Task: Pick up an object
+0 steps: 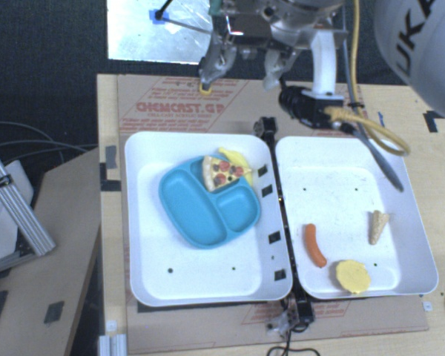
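Observation:
My gripper (241, 71) hangs high above the far edge of the left bin (152, 273), its two fingers (211, 69) spread apart with nothing between them. In the left bin lies a blue divided plate (200, 213) with a pizza slice (222, 172) on its far corner and a yellow banana-like piece (237, 158) just behind it. The right bin (341, 169) holds an orange sausage (314, 245), a round yellow piece (352, 276) and a small beige cone (377, 226).
A black divider with clips (276, 206) runs between the two bins. A black cable fitting and yellow hose (356, 121) hang over the right bin's far edge. A cardboard sheet (178, 106) lies under the bins; a metal frame (11, 206) stands at left.

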Motion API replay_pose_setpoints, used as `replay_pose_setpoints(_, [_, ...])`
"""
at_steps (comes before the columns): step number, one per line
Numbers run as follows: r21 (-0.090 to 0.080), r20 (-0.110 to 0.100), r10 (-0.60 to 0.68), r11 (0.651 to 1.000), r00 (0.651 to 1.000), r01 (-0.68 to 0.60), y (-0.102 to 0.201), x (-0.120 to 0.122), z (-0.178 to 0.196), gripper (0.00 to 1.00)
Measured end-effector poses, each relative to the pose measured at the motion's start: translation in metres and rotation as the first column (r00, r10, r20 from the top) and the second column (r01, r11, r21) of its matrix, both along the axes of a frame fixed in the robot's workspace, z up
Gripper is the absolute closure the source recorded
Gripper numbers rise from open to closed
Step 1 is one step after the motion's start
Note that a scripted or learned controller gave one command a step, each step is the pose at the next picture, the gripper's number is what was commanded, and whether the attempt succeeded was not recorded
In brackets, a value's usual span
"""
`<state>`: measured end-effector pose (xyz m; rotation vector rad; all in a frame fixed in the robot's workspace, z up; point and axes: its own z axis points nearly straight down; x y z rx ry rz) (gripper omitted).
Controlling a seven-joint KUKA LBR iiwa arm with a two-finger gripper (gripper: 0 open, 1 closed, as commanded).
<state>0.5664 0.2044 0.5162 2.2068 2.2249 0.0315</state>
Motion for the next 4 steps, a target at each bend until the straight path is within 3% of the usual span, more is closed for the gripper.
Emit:
replay_pose_setpoints(1, [-0.007,-0.014,0.002,1.000,1.000,-0.002,-0.002,0.001,0.002,1.00])
replay_pose_setpoints(2, [-0.007,-0.020,-0.001,1.000,1.000,0.001,0.016,-0.052,-0.013,1.00])
replay_pose_setpoints(3, [-0.015,-0.034,-0.012,1.000,0.999,0.011,-0.024,-0.029,-0.205,1.00])
replay_pose_setpoints(4, [-0.007,-0.013,-0.010,1.000,1.000,0.010,-0.076,-0.078,-0.137,1.00])
